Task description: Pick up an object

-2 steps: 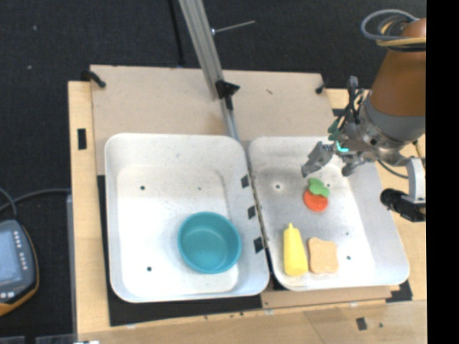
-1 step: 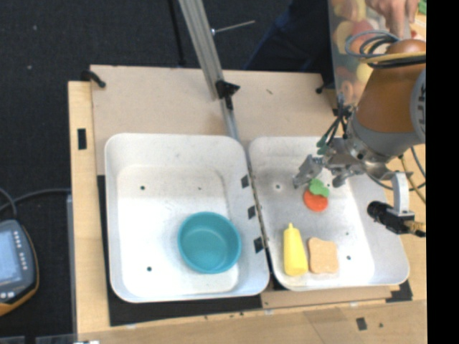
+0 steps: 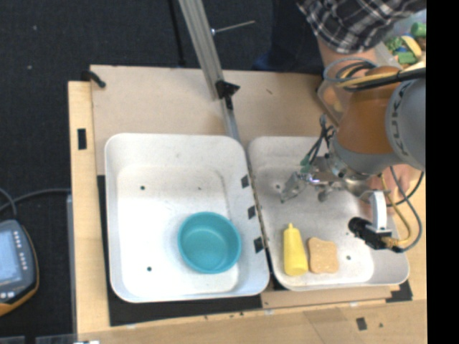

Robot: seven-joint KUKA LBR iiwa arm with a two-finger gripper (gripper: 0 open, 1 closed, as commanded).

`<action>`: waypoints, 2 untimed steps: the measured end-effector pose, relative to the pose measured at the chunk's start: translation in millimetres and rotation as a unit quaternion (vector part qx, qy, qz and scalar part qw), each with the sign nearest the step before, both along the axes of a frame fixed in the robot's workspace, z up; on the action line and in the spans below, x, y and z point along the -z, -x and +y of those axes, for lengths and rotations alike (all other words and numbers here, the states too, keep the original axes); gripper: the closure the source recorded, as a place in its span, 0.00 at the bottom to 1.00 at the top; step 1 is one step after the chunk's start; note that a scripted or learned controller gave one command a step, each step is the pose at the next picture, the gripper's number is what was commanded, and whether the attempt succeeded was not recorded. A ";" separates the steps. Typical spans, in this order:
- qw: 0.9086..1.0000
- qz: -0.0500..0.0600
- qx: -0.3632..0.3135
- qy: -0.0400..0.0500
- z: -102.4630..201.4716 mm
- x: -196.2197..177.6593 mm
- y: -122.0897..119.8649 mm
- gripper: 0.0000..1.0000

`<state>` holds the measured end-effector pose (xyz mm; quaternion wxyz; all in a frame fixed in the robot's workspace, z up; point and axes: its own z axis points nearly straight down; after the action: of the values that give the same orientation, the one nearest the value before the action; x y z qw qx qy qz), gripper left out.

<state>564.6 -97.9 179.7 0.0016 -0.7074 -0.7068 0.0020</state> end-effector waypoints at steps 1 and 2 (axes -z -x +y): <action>1.000 -0.002 0.000 0.000 -1.9 57.5 6.5 0.00; 1.000 -0.005 0.003 0.000 -3.0 46.2 5.0 1.00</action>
<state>559.5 -100.9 133.5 -0.0021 -0.7095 -0.7048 -0.0015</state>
